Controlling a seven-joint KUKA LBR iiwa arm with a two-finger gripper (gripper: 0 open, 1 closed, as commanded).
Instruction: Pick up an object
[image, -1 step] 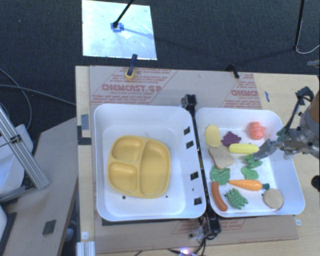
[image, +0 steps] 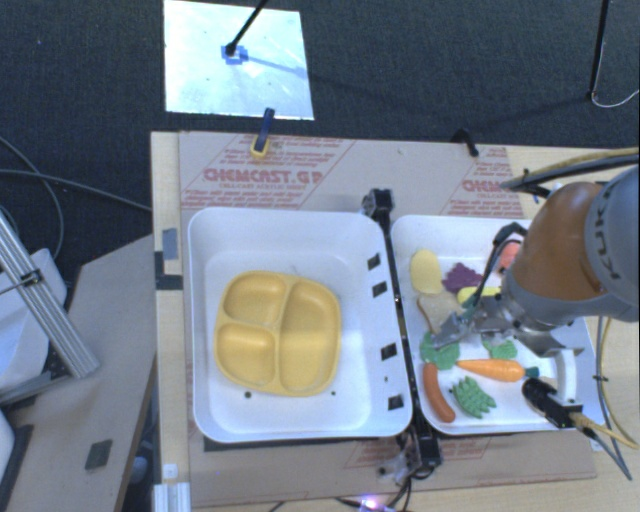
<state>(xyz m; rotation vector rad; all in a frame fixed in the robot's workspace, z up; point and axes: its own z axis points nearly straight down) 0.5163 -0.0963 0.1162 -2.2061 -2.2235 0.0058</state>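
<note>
Gripper (image: 452, 328) low in the right bin (image: 408, 300)
It hangs over crowded toy food by the carrot (image: 490, 370) to grab 1; finger state unclear.

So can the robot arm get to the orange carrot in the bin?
Probably yes. The carrot lies uncovered on the floor of the right bin, with nothing on top of it. The end effector hangs over that same bin, just beside the carrot, and nothing stands between them.

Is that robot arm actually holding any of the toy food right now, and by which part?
It cannot be told: the gripper sits low over the green toy in the right bin, but no grasp is visible.
</note>
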